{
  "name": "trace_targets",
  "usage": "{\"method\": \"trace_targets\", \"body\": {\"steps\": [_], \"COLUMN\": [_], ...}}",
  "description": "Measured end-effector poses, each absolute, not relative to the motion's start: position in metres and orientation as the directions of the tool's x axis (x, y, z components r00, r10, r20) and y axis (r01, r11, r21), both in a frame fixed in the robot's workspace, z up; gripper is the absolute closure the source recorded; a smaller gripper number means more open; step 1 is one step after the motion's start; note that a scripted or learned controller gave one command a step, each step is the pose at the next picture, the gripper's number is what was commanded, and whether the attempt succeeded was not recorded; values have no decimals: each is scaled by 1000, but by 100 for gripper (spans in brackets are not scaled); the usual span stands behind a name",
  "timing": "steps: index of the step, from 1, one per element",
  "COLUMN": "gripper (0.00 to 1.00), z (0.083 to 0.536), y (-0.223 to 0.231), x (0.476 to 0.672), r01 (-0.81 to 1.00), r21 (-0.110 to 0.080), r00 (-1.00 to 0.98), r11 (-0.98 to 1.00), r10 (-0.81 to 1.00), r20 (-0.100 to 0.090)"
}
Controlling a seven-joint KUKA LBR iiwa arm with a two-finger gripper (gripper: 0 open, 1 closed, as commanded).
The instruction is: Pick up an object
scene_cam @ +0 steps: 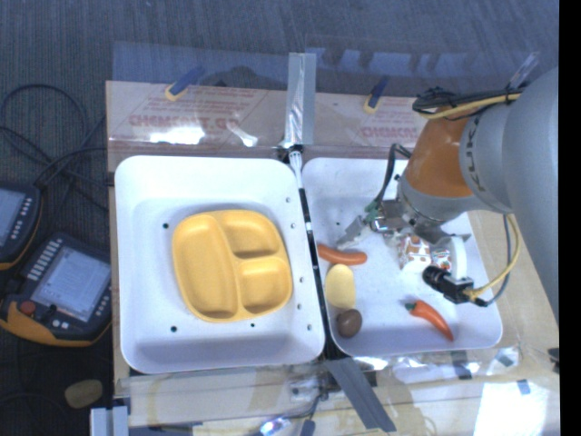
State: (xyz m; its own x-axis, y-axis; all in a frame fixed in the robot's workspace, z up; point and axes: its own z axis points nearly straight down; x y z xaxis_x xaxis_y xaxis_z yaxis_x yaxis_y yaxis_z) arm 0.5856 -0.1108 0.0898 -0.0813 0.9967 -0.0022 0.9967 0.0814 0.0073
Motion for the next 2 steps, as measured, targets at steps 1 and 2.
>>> {"method": "trace_targets", "body": {"steps": [1, 2], "gripper": [0, 0], "z": [91, 91], "y": [-109, -106], "x": [529, 490], "r01": [999, 984], "r21": [15, 20], "r00": [44, 176], "r11": [-44, -176], "r10": [999, 984], "r20": [-3, -1]}}
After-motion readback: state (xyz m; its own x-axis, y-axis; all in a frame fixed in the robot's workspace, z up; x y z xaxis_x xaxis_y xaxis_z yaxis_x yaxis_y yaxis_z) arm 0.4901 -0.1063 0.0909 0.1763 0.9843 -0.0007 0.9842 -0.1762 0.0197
